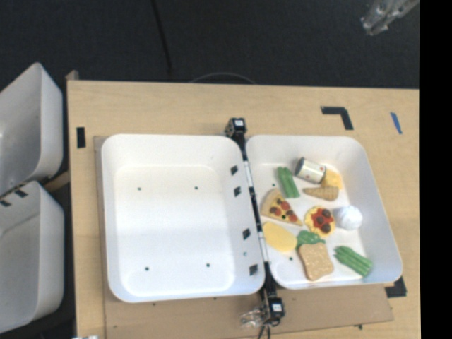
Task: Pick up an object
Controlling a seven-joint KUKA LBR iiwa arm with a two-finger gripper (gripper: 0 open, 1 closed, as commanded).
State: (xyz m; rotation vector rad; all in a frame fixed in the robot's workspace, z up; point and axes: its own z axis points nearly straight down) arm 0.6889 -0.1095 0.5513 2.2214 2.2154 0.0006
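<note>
- Gripper (pixel 387 9) sits at the top right corner, high over the dark floor, well apart from both bins; it is blurred, so I cannot tell how the jaws stand
- Right bin (pixel 374 162) holds 9 toy foods, none touched by the arm
- Can (pixel 309 169) lies on its side near the back, beside a yellow wedge (pixel 326 186)
- Green pod (pixel 287 182) lies left of the can
- Pizza slice (pixel 280 208) and a tart (pixel 321 219) sit mid-bin, with a white ball (pixel 347 217) just right of the tart
- Yellow disc (pixel 280 238), toast (pixel 316 261) and a green pepper, probably (pixel 353 260), lie along the front
- Left bin (pixel 113 189) is beside it
</note>
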